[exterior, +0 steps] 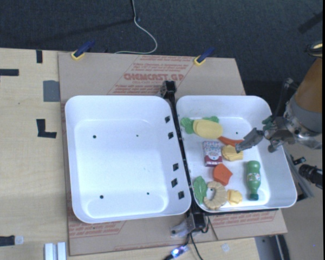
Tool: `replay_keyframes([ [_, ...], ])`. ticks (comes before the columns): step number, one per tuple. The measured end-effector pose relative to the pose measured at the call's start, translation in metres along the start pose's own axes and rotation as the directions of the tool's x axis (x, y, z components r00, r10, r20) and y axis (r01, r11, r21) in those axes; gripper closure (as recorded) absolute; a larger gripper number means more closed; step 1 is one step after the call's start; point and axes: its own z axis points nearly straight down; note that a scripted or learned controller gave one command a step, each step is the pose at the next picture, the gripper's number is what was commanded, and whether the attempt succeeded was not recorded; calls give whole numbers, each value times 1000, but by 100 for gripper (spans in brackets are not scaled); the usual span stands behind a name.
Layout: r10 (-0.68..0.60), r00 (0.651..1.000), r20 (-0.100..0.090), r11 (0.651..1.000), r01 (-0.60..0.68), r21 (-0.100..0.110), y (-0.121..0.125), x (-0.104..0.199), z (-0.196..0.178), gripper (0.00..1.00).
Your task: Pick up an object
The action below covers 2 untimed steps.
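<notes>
- The gripper (pixel 248 141) hung low over the right bin (pixel 271 112); honestly couldn't tell if it was gripping anything.
- Its tip sat right by a small yellow piece (pixel 231 154) and an orange strip (pixel 229 141).
- A green bottle (pixel 252 179) lay nearby, and the left bin (pixel 76 145) sat alongside.

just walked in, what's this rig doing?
A grey arm reaches in from the right over the right bin, which holds a jumble of toy food. Its pincer sits low by a small yellow piece and an orange strip, with nothing visibly gripped. A green bottle, a yellow corn cob and a red packet lie nearby. The left bin is alongside.
</notes>
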Motion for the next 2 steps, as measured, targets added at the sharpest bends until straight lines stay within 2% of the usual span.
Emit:
replay_keyframes([
  [1, 3, 1000, 7, 1000, -3, -6, -20, 64, 156, 0],
  [2, 3, 1000, 5, 1000, -3, -7, -19, 63, 142, 100],
])
